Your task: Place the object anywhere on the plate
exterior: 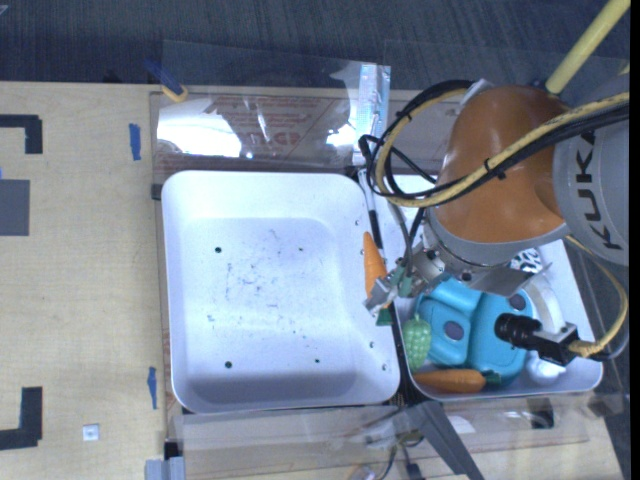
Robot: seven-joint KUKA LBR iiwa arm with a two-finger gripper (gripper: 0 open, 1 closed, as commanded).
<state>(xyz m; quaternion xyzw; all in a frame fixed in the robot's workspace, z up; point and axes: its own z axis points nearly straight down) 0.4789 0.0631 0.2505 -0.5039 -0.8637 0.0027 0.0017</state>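
A dark blue-grey carpet (300,8) fills the top of the view, behind the tabletop (80,268). The tabletop is pale wood, light and evenly lit. Black angular markings (25,133) sit near its left edge, and a grey square (12,208) lies just below the upper one. Short strips of blue tape (135,140) stick to the wood beside the bins. A clear plastic sheet (270,118) stands along the far side, catching bright glare.

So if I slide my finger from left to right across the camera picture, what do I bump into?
Wooden bench → left white bin → carrot on the divide between the bins → blue toy in the right bin → black-and-white item.
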